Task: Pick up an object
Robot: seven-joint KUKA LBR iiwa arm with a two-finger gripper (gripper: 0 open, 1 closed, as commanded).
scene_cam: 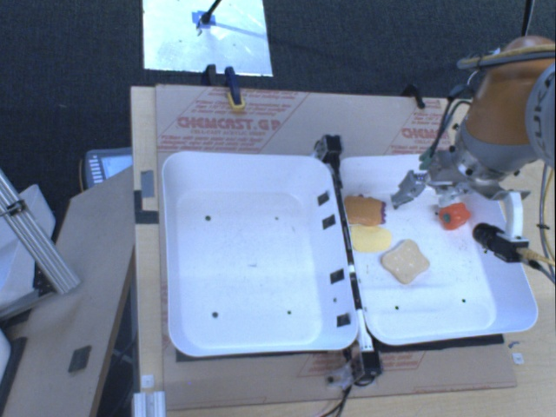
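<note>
The gripper point(415, 187) hangs low over the right bin point(512, 315); its fingers look spread, one grey fingertip point(405, 194) pointing down and to the left, and nothing sits between them.

Four small toy foods lie in this bin. The bun point(365, 209) is just beyond the fingertip on its left. The yellow slice point(372, 238) is touching the bun on the near side. The toast point(405, 261) is a little nearer to me than the gripper. The red piece point(452, 215) sits under the wrist, on the arm's side.

I judge all four to be light plastic, stiff, somewhat slippery, and not fragile. The yellow slice is flat and thin, so it gives little to pinch. The toast is thicker; a hold across two opposite edges should work. The bun is rounded and tall enough to hold across its short width.

The bun's long axis runs left to right in the view. The toast is almost square, turned like a diamond. The red piece has no clear direction that I can see.
</note>
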